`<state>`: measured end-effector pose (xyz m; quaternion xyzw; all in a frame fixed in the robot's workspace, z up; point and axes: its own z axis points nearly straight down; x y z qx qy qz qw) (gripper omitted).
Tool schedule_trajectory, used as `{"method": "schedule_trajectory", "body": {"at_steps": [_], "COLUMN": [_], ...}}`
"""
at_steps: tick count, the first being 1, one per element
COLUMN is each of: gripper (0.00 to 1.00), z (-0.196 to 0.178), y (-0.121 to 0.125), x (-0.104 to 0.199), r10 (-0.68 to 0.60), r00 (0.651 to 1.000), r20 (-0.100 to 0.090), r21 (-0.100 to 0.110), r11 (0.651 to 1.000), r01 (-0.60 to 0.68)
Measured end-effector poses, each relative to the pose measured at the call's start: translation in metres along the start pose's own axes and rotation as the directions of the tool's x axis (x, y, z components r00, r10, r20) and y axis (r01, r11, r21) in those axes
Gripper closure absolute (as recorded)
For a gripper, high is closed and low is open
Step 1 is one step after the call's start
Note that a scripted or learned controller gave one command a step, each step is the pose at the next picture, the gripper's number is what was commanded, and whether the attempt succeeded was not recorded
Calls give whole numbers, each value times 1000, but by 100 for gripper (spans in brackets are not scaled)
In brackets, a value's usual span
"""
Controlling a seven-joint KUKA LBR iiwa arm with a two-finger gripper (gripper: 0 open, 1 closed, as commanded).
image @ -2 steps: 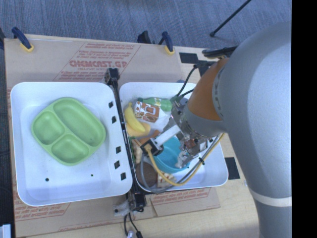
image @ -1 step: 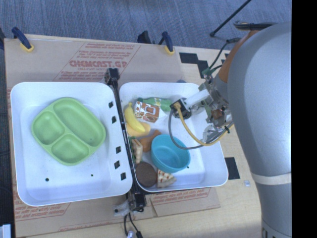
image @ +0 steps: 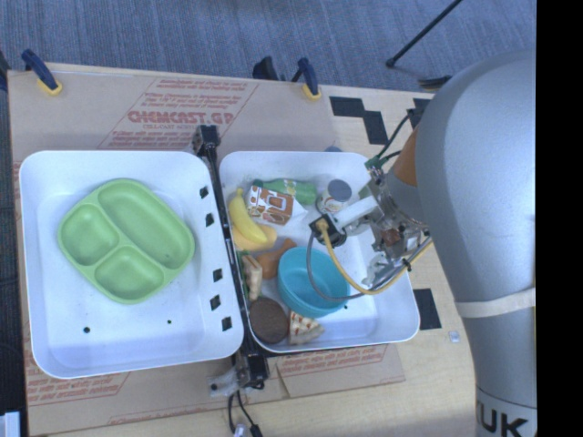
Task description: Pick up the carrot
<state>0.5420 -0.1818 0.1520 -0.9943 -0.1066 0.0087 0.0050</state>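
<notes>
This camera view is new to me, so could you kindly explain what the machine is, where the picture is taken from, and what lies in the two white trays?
The picture comes from one fixed camera above the bench, looking down at a slant. The big grey shape on the right is a robot arm reaching in; its hand, trailing a yellow cable, hangs over the right bin. I cannot tell whether it holds anything. The left bin contains a green divided plate. The right bin is crowded with toy food: a banana, a small printed carton, a blue bowl, a brown round piece, and an orange carrot lying between the banana and the bowl, which the arm is meant to pick up.
</notes>
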Motion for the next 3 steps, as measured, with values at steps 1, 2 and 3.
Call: {"method": "schedule_trajectory", "body": {"at_steps": [1,2,3], "gripper": [0,0,0], "z": [-62,10,-61], "y": [31,17,30], "x": [13,-12,4], "r10": [-64,0,-91], "r00": [998,1000,996], "r20": [-11,-3,-11], "r21": [-6,2,-7], "r11": [998,1000,996], "r01": [64,0,91]}}
